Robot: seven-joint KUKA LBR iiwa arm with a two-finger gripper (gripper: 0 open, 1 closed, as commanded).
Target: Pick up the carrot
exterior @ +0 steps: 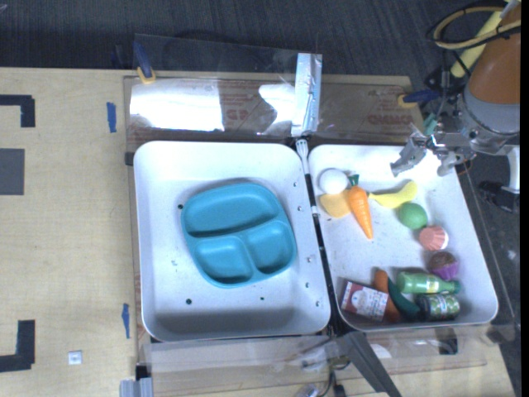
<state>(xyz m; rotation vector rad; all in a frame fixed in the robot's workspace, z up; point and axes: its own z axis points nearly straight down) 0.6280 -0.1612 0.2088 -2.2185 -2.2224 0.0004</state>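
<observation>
Carrot (359,209) (top against egg (332,180))

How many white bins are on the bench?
2. The left bin holds a blue divided tray; the right bin holds the carrot and other toy food.

My left bin (157,222) contains a blue divided tray (238,232). My right bin (471,230) contains a white egg (332,180), a yellow banana (395,194), a green ball (412,215), a pink ball (433,238), a purple item (445,264), a green bottle (423,284), a can (438,306) and a red packet (365,301).
</observation>
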